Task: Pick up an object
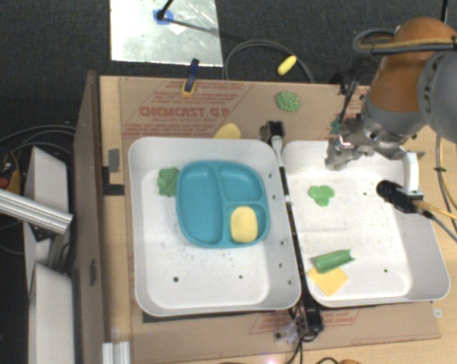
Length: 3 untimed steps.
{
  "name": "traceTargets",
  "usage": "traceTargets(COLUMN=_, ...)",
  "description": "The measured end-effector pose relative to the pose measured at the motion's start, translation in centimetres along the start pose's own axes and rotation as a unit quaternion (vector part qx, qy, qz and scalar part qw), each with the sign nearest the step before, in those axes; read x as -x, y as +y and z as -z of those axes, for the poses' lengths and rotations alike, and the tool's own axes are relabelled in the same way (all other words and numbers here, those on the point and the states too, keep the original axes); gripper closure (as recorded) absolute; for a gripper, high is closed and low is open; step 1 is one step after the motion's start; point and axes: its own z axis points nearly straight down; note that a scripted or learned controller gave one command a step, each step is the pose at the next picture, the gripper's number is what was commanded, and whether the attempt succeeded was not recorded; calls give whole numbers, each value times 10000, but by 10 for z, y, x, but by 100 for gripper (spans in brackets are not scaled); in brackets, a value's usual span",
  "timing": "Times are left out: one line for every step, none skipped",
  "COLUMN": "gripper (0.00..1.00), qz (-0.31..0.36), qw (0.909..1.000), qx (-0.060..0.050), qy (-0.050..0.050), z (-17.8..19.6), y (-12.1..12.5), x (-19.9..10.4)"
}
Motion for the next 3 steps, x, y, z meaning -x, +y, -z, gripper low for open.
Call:
traceTargets(gripper=0, qz=-20, qw=10000, qx=8, qy=-10, z=1, y=0, x=3)
traceTargets(gripper=0, qz=-35, qw=10000, qx=-25, qy=-8, z=-121, y=-12, x=15)
traceTargets(gripper=100, qz=-27, qw=10000, qx=15, qy=-9, z=-104, y=-9, x=15)
